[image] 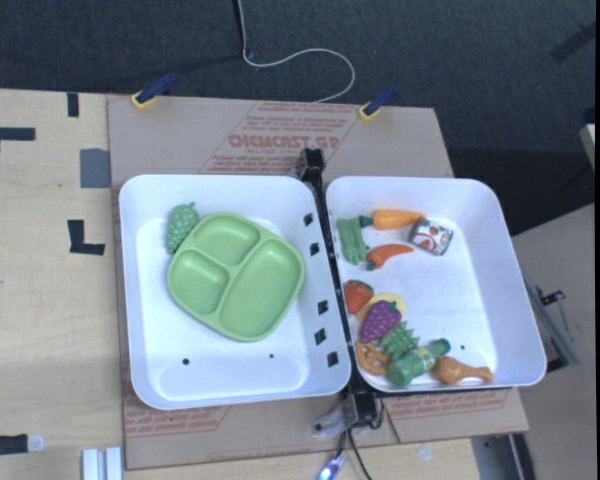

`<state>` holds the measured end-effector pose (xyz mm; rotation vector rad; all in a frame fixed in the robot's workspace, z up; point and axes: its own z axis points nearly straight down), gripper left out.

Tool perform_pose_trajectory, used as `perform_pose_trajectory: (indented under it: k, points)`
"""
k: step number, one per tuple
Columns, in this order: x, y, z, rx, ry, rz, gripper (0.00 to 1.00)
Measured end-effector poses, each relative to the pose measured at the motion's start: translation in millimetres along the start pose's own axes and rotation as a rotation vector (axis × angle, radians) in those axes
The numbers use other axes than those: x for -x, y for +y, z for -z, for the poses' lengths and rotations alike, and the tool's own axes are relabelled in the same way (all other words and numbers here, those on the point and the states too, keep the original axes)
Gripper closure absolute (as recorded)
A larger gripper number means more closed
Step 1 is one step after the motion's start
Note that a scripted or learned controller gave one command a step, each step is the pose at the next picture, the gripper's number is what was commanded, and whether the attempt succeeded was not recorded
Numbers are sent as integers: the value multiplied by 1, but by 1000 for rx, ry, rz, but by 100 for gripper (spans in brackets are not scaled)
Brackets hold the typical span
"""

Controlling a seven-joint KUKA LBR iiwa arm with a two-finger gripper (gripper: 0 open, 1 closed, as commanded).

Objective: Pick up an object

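Note:
The right bin (480, 298) holds several toy foods along its left side. An orange carrot (396, 219) and a small red-and-white can (430, 236) lie near the top. Beside them are a green bean pod (351, 239) and an orange-red pepper (388, 255). Lower down sit a red tomato (357, 295), a yellow piece (389, 302), purple grapes (378, 321), a green leafy piece (400, 341), a green cucumber (416, 362) and an orange-brown piece (460, 372). In the left bin (150, 348) lies a green divided plate (237, 276) with a green grape bunch (181, 226) at its upper left.
Both bins rest on a cardboard sheet (280, 138) held by blue-and-yellow clamps (155, 89) on the wooden bench. A white cable (290, 58) loops across the dark floor behind. The right bin's middle and right part is bare white.

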<state>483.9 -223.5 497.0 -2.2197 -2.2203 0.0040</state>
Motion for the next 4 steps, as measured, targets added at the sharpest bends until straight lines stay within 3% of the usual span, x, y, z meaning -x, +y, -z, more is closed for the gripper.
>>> perform_pose_trajectory:
  k: [4]
  points:
    - [0,0,-56,2,-1,0,100]
